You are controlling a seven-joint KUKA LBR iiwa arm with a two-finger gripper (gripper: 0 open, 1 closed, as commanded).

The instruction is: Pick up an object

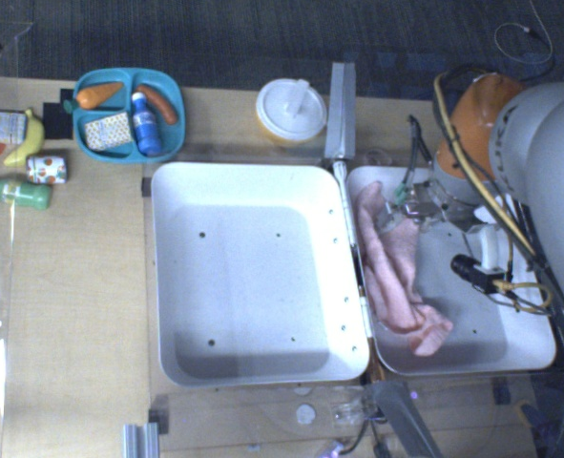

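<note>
Pink cloth [394, 270] is the only pickable thing in either bin. It lies in the right bin [511, 351], bunched along that bin's left wall, right up against the divider with the left bin [253, 275].

Long axis runs far to near: the top end sits up by the far-left corner, and the thicker folded end rests toward the near side, angled a little right.

Gripper [407, 203] is over the far-left part of the right bin, at the cloth's far end. From this angle it looks just beside or touching the top of the cloth, though cables and wrist hardware clutter that spot. Can't tell how it's set, so I won't call a grasp. No cloth visibly lifted; it lies flat on the bin floor.

Key relation: the bulk of the cloth extends from the claw toward the near side, slightly left. My read is that a descent here catches only the thin far end, close to the wall. Shifting nearer along the long axis would put more fabric under the claw (the mid-section looks thickest).

Risk: the bin wall is tight on the left, so a pinch across the narrow width may clip the rim.
</note>
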